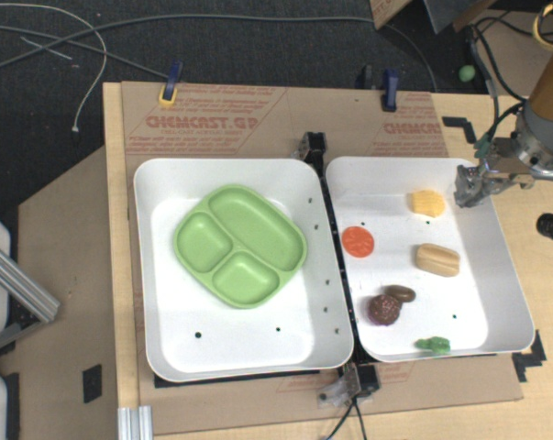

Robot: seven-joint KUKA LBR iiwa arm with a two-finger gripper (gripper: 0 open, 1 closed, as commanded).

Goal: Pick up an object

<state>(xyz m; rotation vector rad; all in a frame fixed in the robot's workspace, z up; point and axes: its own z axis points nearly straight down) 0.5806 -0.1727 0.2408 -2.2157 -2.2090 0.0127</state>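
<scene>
Two white bins [166, 337] sit mid-frame; the left holds a green tray [240, 246]. At upper right, the gripper [469, 189] hovers beside a yellow piece [428, 203], grip unclear.

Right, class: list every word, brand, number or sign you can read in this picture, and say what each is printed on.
"CHEMCAST GP", red print on the brown sheet behind the left bin.
"CHEMCAST", the same red print repeated on the sheet behind the right bin; what follows it is blurred.
Faint smaller red lines under each brand: too small to read.
The food items, green tray and bins bear no text.
</scene>
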